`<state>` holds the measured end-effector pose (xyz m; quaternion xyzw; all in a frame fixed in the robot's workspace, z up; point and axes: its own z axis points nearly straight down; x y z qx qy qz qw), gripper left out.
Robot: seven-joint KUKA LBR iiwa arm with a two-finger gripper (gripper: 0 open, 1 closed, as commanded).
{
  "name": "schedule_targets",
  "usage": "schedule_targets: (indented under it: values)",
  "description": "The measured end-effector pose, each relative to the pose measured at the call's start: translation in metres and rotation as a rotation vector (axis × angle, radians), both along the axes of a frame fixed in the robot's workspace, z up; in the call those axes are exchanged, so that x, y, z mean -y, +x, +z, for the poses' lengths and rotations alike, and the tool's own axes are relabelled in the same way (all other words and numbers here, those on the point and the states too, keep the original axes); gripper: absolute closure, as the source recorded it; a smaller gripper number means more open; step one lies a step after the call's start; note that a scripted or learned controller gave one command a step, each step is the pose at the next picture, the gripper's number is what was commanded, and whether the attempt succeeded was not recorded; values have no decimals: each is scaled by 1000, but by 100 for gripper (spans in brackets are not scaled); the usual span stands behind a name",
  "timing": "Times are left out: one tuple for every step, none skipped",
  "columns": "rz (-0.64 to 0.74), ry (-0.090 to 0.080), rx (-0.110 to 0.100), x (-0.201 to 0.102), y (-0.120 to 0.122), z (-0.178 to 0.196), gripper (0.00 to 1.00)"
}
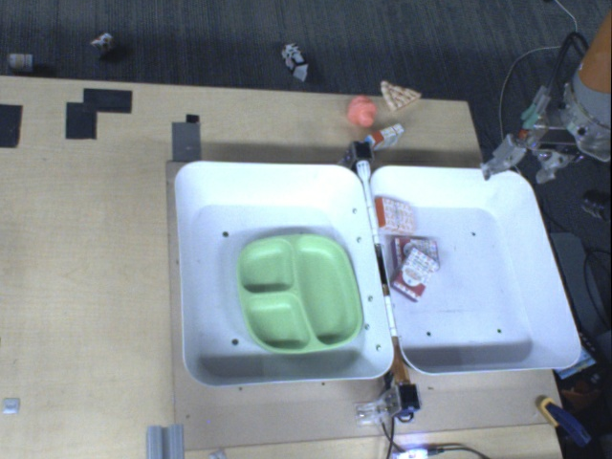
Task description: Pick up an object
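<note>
- Camera view looked down at a slant on a pale wooden bench (86, 285) that bore two shallow white bins side by side.
- Nearest the lower edge, a small clip with wires (394, 404) sat at the front of the seam between the bins.
- The left bin (206, 208) held a green divided plate (298, 292), lying flat in its middle with three compartments.
- The right bin (497, 285) held two small packets against its left wall: a red and white packet (414, 267) lying tilted, and just beyond it an orange patterned packet (396, 216), the two close together or touching.
- Farther back, on the bench behind the bins, lay a small tube (385, 138), a pink ball (361, 111) and a wedge-shaped item (400, 95), all near one another.
- Black patches (96, 108) marked the far left of the bench.
- The gripper (524, 149) hung at the far right corner of the right bin, well apart from the packets, with nothing between its fingers; I cannot tell whether they were spread or closed.
- Beyond the bench, small bits lay scattered on the dark carpet (239, 17).
</note>
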<state>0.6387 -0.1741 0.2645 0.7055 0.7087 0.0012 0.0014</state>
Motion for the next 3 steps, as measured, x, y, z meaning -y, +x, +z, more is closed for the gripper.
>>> schedule_targets:
  values:
    - [-1, 1, -4, -40, -67, -126, 0]
    - [-3, 0, 3, -64, -149, -178, 0]
    - [-2, -2, 11, -64, -147, -166, 100]
